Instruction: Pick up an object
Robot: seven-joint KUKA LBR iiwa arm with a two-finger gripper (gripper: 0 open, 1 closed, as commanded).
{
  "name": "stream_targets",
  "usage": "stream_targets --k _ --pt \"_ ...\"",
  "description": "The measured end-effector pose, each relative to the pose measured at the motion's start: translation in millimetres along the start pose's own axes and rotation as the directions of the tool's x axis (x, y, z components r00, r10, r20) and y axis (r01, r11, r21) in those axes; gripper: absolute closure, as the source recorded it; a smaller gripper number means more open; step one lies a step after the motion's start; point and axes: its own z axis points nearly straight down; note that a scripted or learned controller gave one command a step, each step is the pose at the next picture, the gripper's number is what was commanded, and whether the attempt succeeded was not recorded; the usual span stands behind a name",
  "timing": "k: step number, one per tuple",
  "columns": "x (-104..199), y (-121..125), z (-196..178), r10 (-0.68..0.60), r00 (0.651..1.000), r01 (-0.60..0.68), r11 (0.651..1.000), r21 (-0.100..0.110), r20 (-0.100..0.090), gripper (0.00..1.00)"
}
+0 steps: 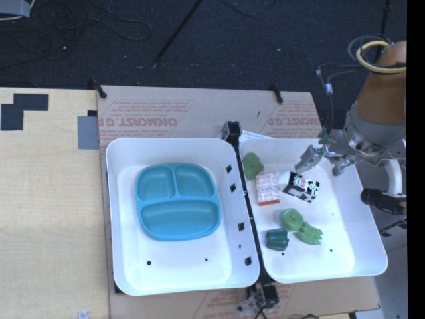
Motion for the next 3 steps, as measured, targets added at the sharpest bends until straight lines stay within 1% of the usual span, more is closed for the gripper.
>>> stream_targets --k 1,2,3 --pt "-0.2 0.1 -9.7 -0.001 1.0 0.001 1.0 0.001 0.0 1.0" --pt "66.8 44.0 -308.5 -0.005 1.0 0.005 1.0 -0.017 0.002 1.0" --pt "110.7 16.4 -246.6 -0.004 1.0 0.004 1.0 0.008 -0.002 1.0"
